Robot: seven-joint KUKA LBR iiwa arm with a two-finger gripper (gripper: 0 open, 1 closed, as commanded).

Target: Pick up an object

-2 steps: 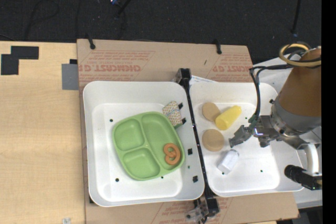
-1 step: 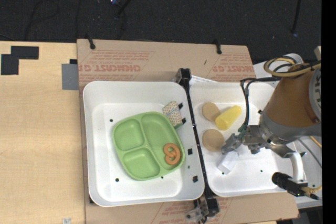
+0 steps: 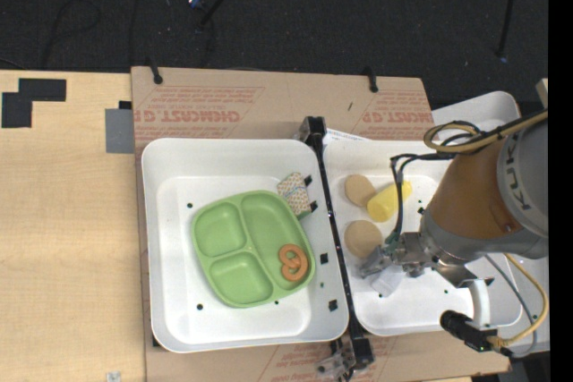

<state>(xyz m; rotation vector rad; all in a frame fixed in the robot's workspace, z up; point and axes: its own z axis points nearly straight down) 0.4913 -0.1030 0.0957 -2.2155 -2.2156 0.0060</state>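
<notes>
My claw sits low in the right bin; I cannot tell its state. Nothing looks lifted yet: a tan object lies just beside it, the yellow one slightly beyond.

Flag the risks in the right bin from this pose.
The hand sits low beside the lower tan piece, so it may nudge that away instead of catching it. The yellow piece and upper tan piece lie close together, so a grasp could disturb both.
</notes>
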